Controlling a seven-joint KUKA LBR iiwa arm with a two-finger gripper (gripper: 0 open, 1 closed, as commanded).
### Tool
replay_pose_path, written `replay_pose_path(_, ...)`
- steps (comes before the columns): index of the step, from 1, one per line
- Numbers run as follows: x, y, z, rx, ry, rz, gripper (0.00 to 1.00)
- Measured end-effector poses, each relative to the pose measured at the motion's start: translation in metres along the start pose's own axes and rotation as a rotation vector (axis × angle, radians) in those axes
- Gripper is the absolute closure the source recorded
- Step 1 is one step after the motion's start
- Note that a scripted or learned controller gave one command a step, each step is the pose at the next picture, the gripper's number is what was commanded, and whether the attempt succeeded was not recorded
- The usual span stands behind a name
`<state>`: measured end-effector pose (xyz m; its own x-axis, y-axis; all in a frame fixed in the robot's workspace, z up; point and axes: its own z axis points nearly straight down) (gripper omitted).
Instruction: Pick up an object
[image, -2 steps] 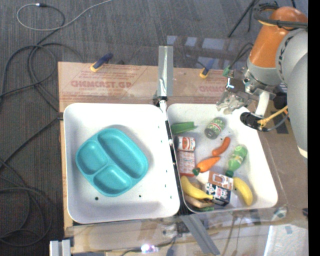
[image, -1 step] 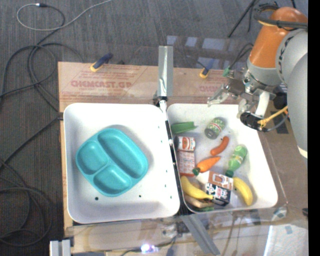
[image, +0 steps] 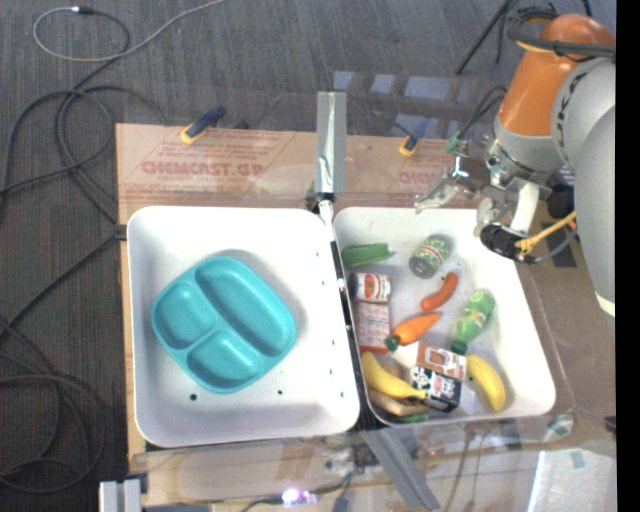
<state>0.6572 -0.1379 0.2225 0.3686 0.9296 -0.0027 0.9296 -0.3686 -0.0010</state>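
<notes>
Claw hangs empty, fingers spread, over the right bin's 1 o'clock rim; nearest target, the can, lies at its 7 o'clock, and a descent risks clipping the rim or rolling the can into the sausage.

Arm reaching in from the right, upper corner of the view. Grey link running down the right edge, orange band sitting above the wrist. Wrist tilting down and leftward. Gripper pointing left, hanging at the top right of the scene, its pale metal fingers angling down-left. Nothing showing between the fingers. Finger spacing too small and blurred for telling.
</notes>
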Motion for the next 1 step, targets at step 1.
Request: replay_pose_path(1, -0.0283, -0.0203, 0.1024, 0.003, -0.001, 0.059, 0.0)
